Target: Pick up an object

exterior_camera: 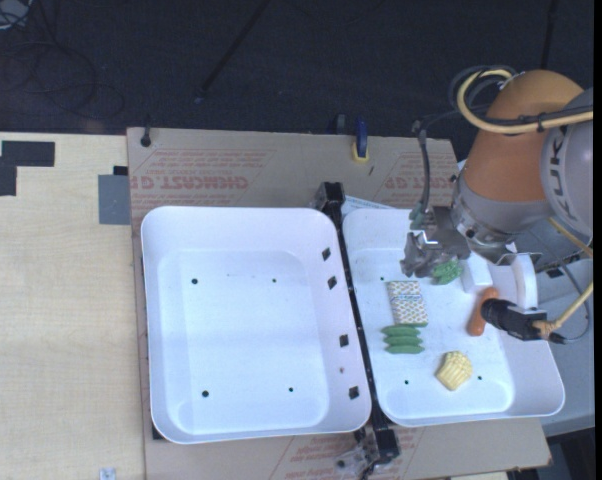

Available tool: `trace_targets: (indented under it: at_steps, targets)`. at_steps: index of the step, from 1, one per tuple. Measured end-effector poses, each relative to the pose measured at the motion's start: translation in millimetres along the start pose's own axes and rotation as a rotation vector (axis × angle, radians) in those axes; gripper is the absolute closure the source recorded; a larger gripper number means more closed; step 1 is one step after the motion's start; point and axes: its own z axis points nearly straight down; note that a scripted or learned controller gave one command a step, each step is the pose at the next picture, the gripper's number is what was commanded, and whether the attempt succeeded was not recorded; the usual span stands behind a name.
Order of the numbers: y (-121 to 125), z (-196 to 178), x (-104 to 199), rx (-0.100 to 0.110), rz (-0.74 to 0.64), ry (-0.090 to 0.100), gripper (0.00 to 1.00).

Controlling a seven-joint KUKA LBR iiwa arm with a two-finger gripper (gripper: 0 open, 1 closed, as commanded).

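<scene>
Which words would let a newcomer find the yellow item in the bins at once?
Start at the right bin, the one the arm reaches over. Go to its near edge, below the patterned packet and the green pea pods. The yellow corn piece lies there alone: the one yellow, bumpy item, and nearer the front rim than any other item.

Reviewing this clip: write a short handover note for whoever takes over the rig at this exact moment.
Gripper: low in the right white bin, near its far side; finger state unclear, nothing seen held.
Things, all in the right bin: small green leafy piece just beside the gripper, checkered flat packet, green pea pod, yellow corn cob, orange carrot-like piece.
Left white bin: no items seen.
Done: no pick visible.
Left: grasp and lift one object.
</scene>
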Motion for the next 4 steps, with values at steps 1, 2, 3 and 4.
trace_targets:
  at_steps: [1, 2, 3, 4]
  targets:
    - [14, -82, 67, -0.01, -0.013, 0.003, 1.0]
    - [-33, -80, 39, 0.003, -0.003, 0.001, 1.0]
    - [-55, -136, 114, -0.005, -0.014, 0.004, 1.0]
    - [-48, -200, 142, -0.007, -0.008, 0.002, 1.0]
